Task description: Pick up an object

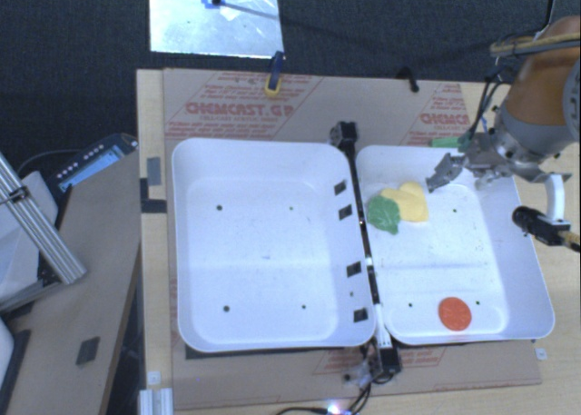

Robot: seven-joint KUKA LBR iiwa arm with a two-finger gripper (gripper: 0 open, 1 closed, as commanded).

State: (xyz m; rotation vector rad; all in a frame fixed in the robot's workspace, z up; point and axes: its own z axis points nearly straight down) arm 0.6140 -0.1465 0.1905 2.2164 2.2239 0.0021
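Hovering over right bin [522,250], your gripper [449,171] sits just above-right of yellow piece [413,202]; whether it's apart or together, cannot tell. Green piece [383,214] touches yellow, likely crowding the grab. Orange disc [455,313] lies alone, well apart.

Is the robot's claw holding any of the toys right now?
No. The gripper hangs over the right bin with nothing between its fingers. The yellow piece, green piece and orange disc lie in the bin.
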